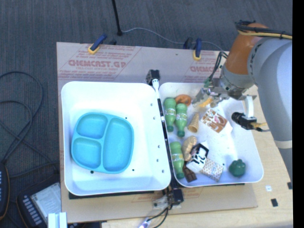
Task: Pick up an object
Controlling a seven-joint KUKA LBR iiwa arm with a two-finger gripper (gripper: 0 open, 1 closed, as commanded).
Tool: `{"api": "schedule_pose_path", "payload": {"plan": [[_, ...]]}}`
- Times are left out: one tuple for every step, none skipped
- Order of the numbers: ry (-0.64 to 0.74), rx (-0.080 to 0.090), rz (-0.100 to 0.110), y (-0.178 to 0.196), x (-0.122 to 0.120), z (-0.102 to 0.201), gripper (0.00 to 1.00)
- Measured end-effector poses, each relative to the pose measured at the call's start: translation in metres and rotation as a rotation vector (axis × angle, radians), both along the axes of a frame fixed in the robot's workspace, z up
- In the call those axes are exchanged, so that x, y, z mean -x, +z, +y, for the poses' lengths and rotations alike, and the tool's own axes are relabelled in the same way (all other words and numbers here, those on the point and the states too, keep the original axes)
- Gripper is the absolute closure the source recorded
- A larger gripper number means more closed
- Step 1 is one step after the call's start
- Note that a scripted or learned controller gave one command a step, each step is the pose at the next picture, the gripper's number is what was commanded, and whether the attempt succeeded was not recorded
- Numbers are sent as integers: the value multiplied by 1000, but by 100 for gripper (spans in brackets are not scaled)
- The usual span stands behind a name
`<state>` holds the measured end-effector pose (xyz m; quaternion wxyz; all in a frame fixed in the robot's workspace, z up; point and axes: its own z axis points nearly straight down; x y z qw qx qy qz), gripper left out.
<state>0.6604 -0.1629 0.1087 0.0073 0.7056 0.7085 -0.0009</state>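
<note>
The end effector (207,97), fingers slightly parted and holding nothing, hangs at the right bin's (259,167) far edge, the orange pastry (183,99) lying just to its left (nearest of the clutter).

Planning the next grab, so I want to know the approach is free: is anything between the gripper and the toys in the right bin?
Nothing visible blocks it. The gripper hangs over the back of the right white bin, close above the orange pretzel-shaped toy, the tan ice-cream cone and the red-patterned white packet.

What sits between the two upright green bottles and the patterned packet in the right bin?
In the camera view, an ice-cream cone lies between the green bottles and the packet.
</note>
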Motion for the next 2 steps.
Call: {"api": "schedule_pose_path", "payload": {"plan": [[-2,-10,7,91,-9,58,100],[-2,-12,9,117,27,141,100]]}}
